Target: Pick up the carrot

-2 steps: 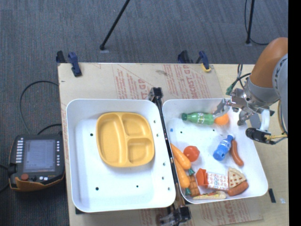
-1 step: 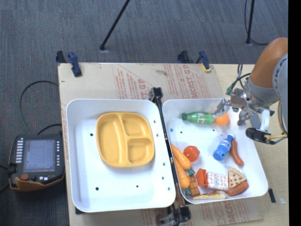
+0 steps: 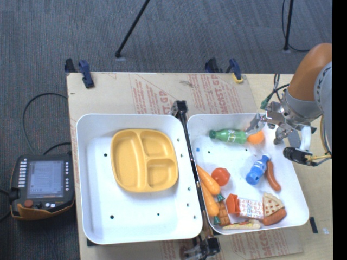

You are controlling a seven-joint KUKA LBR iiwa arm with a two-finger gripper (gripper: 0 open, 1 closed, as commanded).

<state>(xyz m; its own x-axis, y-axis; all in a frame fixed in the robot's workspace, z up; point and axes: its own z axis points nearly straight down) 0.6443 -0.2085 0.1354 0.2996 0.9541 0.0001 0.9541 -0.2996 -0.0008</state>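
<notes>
A robot test lab, set up for pick-and-place trials.

A plywood desk (image 3: 162, 85) stands on grey carpet (image 3: 65, 26), its far edge held by blue clamps (image 3: 85, 72). A handheld control pad (image 3: 42, 184) with a cable lies on the floor at the left, and thin black stand legs (image 3: 134, 21) rise beyond the desk.

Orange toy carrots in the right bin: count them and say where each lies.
2. One orange toy carrot lies along the right white bin's left wall; a second lies just below it. More may be hidden under the pile.
</notes>
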